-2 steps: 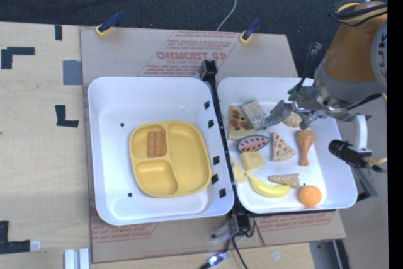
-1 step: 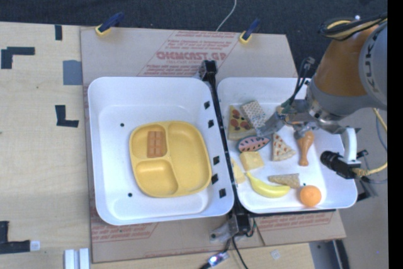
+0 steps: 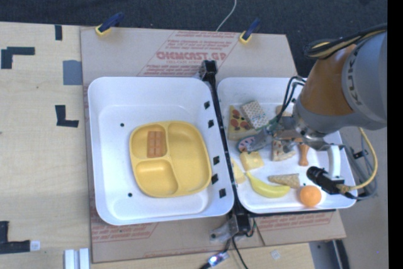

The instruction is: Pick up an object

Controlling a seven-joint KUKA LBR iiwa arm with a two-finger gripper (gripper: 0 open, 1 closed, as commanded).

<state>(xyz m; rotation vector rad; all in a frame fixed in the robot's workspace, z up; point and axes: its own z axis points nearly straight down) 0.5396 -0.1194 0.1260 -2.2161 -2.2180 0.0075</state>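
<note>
white plastic makes up both bins on my bench, set side by side on a sheet of brown cardboard (image 3: pixel 189 53). the left bin (image 3: pixel 113 104) holds a yellow divided tray (image 3: pixel 189 160), and a brown waffle-like piece (image 3: pixel 156 142) lies in the tray's upper left compartment.

the right bin (image 3: pixel 252 201) carries the clutter i am reaching into. near its upper left lies a pizza slice (image 3: pixel 237 121), and just beside it, to the right, a grey checkered block (image 3: pixel 254 112). below those sit a small pink and grey piece (image 3: pixel 247 145) and a pale yellow cheese-like wedge (image 3: pixel 252 161). a banana (image 3: pixel 267 188) curves along the near part of the bin, with a tan cone-like piece (image 3: pixel 287 180) touching its right end. an orange ball (image 3: pixel 310 196) rests in the near right corner, just beside a black fitting on my wrist. a brown toast-like piece (image 3: pixel 281 149) sits in the middle of the bin, close under my wrist.

my arm (image 3: pixel 352 82) comes in from the right, its orange band over the bin's far right part. my claw (image 3: pixel 284 133) points down among the middle toys, and from this angle my wrist hides it, so i cannot tell whether it is open, closed, or gripping anything.
</note>
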